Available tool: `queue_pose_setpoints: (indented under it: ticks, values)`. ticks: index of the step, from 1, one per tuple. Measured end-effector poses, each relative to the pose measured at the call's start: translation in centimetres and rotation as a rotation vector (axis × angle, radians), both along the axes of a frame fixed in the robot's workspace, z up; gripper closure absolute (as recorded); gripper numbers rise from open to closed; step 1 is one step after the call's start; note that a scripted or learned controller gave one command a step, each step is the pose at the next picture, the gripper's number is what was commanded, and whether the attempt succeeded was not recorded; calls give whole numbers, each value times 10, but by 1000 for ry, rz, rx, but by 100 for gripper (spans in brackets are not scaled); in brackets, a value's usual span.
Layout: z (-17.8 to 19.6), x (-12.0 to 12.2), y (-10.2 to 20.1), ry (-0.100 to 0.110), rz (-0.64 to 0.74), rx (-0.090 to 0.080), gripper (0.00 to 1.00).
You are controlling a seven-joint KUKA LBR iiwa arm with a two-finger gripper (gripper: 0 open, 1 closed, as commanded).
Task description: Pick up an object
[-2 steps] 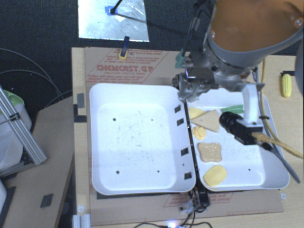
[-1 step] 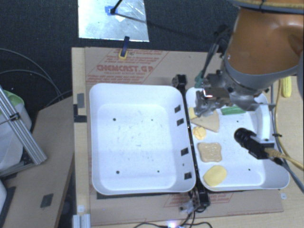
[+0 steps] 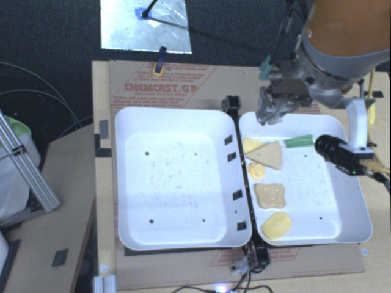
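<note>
Left bin (image 3: 131,182) bare; food pieces (image 3: 269,176) right.

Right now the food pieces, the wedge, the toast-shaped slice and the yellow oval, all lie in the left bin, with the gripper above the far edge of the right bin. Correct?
Not quite. The camera view shows the wedge, the toast-shaped slice and the yellow oval in the right bin, not the left bin. The gripper is indeed above the right bin's far edge.

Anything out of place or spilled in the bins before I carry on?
Nothing stands out. The wedge, green piece, small yellow lump, tan slice and yellow disc all lie inside the right bin. The gripper hangs over its far rim.
</note>
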State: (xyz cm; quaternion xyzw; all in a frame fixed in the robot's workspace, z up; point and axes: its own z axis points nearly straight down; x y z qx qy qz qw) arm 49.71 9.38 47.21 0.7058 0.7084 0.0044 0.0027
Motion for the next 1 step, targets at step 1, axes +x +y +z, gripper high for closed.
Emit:
queue_pose_setpoints:
  ticks: [1]
  values:
    - [-126, -12, 20, 19, -1, -4, 100]
